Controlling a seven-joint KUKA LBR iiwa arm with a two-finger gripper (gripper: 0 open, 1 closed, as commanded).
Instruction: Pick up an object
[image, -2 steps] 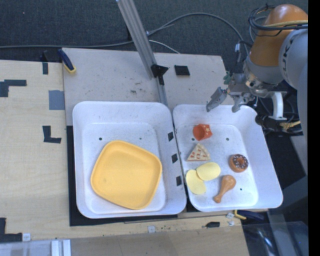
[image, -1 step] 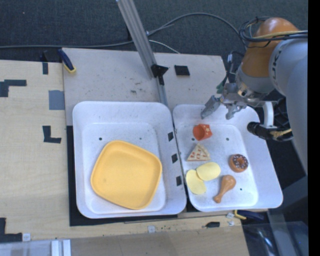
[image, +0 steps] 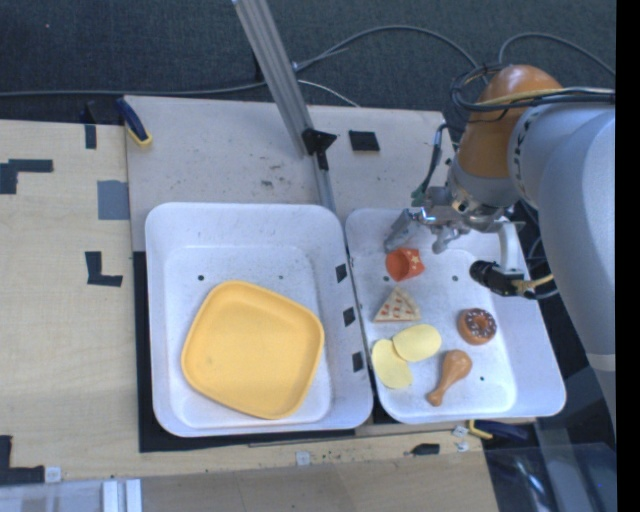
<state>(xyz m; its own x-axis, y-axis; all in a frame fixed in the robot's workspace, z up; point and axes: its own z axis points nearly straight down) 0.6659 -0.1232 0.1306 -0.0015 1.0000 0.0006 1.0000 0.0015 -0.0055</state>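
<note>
My grey arm with its orange band (image: 505, 110) enters from the right and reaches over the far part of the right shallow white plastic bin (image: 530, 395). The left shallow white plastic bin (image: 170, 230) lies touching it along the middle seam and carries a large square yellow plastic plate (image: 252, 347), which sits flat in its near half.

My two-finger gripper (image: 420, 233) hangs just beyond a small red toy piece (image: 405, 264) at the far left of the right bin. The fingers stand spread apart, with nothing between them; the red piece lies on the bin floor just beside the fingertips.

Remaining contents of the right bin: a pair of pale yellow oval slices (image: 405, 353), overlapping, near left; a tan toy drumstick (image: 449, 376) just right of them; a tan triangular wedge (image: 397, 306) between the red piece and the slices; a brown frosted toy doughnut (image: 477, 326) toward the right.
</note>
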